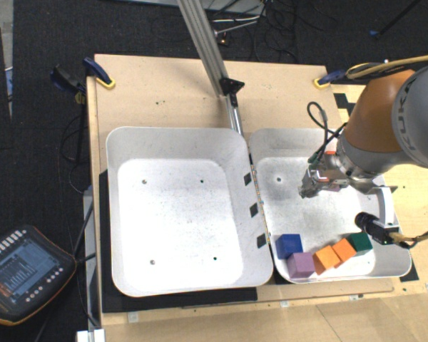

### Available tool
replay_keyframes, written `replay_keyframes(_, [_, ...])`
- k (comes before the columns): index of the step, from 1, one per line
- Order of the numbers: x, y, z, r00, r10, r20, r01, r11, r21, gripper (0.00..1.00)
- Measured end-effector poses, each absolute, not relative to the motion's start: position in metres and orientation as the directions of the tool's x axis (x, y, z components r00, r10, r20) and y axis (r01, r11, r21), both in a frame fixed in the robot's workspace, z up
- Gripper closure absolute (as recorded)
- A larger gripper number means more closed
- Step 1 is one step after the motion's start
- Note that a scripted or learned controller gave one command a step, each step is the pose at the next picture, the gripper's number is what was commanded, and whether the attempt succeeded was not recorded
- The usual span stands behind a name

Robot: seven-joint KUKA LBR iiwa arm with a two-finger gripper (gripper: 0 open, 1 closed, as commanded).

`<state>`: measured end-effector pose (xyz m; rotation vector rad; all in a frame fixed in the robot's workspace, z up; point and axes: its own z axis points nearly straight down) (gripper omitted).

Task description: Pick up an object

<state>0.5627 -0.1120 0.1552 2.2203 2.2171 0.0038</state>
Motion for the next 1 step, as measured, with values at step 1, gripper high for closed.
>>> replay_keyframes(1, [0.5678,-0.1065,0.2001,-0.003,1.0,-0.001,1.0,0.003,0.006,1.0])
